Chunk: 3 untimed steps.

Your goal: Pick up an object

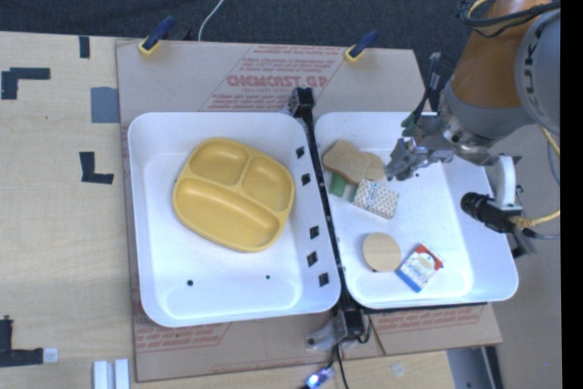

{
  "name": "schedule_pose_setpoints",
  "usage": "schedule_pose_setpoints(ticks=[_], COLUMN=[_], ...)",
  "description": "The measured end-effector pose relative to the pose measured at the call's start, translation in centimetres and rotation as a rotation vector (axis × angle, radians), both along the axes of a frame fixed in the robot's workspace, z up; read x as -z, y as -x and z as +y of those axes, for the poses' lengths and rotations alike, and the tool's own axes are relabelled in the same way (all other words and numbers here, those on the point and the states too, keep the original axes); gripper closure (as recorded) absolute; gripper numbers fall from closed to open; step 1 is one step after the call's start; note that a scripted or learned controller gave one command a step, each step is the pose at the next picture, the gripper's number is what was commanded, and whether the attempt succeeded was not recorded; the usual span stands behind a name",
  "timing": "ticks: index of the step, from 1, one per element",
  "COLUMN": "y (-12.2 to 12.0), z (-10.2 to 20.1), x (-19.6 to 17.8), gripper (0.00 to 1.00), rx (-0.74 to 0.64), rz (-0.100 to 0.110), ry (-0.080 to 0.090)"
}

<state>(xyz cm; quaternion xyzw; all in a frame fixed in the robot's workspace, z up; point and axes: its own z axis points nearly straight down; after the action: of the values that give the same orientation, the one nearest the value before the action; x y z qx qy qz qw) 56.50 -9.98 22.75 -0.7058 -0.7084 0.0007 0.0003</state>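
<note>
Overhead view of the worktop (55,196), where a cardboard sheet (264,77) printed in red, partly legible as "CHEMCAST GP", underlies two white bins. The left bin (155,287) holds a yellow divided tray (235,193). The right bin (474,282) holds a tan block (351,161), a patterned packet (376,198), a round tan disc (382,251) and a small red-and-blue carton (419,268), its print unreadable. The pincer (401,167) hangs at centre right just beside the tan block; its spread cannot be told.

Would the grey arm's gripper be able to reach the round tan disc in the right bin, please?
Probably yes. The round tan disc lies flat and uncovered, with a small red, white and blue packet close beside it; the gripper hangs above the same bin.
</note>
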Motion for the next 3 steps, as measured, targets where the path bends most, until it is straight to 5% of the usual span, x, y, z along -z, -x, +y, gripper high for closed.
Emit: schedule_pose_setpoints(ticks=[3], y=[-4.5], z=[15.8], x=[-0.5], gripper=[1.0], rx=[-0.003], rz=[-0.001], ry=[-0.002])
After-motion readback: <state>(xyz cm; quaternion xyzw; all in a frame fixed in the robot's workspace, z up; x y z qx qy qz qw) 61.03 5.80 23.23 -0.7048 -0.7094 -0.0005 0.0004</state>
